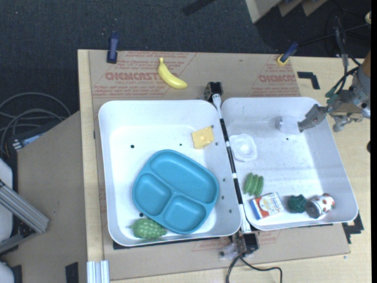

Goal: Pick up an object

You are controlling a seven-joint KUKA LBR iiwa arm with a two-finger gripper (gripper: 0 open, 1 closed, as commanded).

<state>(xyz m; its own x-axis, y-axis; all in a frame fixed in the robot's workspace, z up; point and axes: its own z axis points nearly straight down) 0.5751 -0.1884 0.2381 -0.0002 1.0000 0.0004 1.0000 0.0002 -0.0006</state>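
Observation:
My gripper hangs over the upper right part of the right bin, reaching in from the right edge. Nothing shows in its grasp. Just left of it a small pale grey object lies on the bin floor. Lower in the same bin are a white cup-like piece, a green pepper, a red, white and blue carton, a dark green item and a small red and white can.
The left bin holds a blue divided plate, a yellow cheese wedge and a bumpy green item. A banana lies on the board behind the bins. A black divider runs between the bins.

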